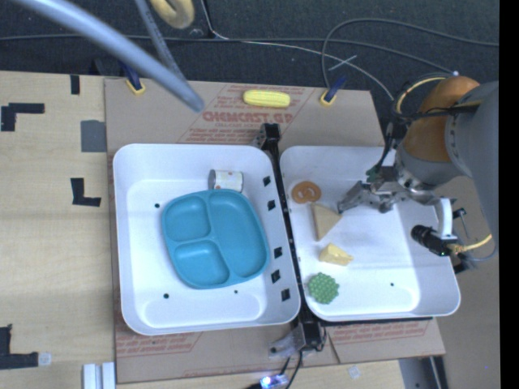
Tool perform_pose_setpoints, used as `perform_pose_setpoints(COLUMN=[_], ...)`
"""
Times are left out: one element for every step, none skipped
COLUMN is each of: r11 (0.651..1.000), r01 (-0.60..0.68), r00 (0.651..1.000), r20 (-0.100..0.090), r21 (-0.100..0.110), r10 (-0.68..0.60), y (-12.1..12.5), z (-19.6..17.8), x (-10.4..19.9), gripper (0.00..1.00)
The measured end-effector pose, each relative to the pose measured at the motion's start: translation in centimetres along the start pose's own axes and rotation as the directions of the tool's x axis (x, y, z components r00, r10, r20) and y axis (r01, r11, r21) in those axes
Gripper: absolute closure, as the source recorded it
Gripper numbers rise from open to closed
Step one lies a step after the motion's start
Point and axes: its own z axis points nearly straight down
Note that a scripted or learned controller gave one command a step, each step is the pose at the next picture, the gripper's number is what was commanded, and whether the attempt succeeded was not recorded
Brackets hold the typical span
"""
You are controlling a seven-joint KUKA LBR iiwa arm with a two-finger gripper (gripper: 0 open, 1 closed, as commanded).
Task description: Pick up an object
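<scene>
The right bin (422, 294) holds a brown ring-shaped piece (306, 191), a pale cheese wedge (324, 220), a small yellow chunk (335, 255) and a green bumpy ball (323, 288). My gripper (365, 200) hangs low over the upper middle of this bin, to the right of the ring and the wedge and apart from both. Its fingers stand open with nothing between them. The left bin (130, 217) holds a blue divided plate (215, 239) and a small white can (225, 179) lying by the plate's far edge.
A yellow corn cob (266, 98) lies on the cardboard behind the bins. A grey pole (105, 35) slants across the top left. The black divider (280, 217) runs between the bins. My arm's orange band (434, 120) rises at the right.
</scene>
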Motion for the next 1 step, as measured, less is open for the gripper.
perform_pose_setpoints(r11=[1.000], r01=[0.001], r00=[1.000], r20=[0.002], r21=[-0.005], r10=[-0.001], y=[0.12], z=[-1.15], x=[0.00], gripper=[1.00])
